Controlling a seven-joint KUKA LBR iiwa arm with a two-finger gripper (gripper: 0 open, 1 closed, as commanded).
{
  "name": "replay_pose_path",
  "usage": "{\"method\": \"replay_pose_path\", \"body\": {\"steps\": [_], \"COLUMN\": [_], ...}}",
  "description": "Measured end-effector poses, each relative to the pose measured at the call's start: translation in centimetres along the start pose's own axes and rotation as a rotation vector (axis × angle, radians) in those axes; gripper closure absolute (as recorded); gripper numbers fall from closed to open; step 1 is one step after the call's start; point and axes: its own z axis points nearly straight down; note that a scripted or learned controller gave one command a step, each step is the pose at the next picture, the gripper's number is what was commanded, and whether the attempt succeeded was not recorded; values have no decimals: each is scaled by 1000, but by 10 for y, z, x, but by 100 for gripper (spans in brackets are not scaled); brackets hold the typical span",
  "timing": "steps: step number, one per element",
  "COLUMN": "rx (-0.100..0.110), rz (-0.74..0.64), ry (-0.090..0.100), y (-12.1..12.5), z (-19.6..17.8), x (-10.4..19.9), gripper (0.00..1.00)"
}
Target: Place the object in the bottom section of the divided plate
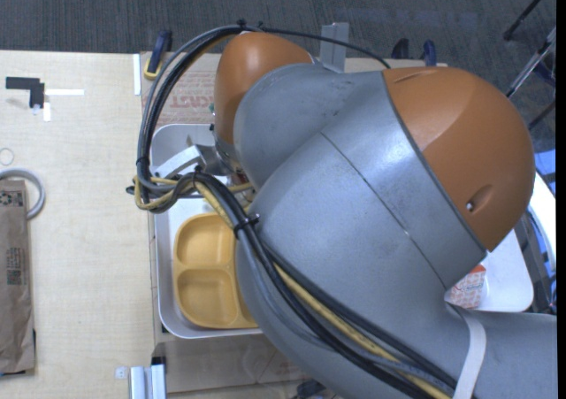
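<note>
A yellow divided plate [205,272] lies in the left white bin [165,238], with two of its sections showing; the arm covers its right side. The big grey and orange arm [371,211] reaches across both bins and hides most of them. A bundle of black and yellow cables [168,180] loops over the left bin's upper part. An orange and white packet [469,287] shows in the right bin [508,278], at the arm's lower right edge.
A brown paper bag [16,264] lies at the far left on the wooden bench. A small black piece [26,88] sits at the upper left. Cardboard with red print [190,92] lies behind the left bin.
</note>
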Motion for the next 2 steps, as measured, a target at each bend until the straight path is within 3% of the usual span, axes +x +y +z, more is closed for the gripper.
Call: {"method": "replay_pose_path", "body": {"steps": [1,2], "rx": [6,6], "rz": [128,128], "ry": [-31,-31], "y": [70,69], "z": [15,15], "x": [-70,-70], "gripper": [100,0]}}
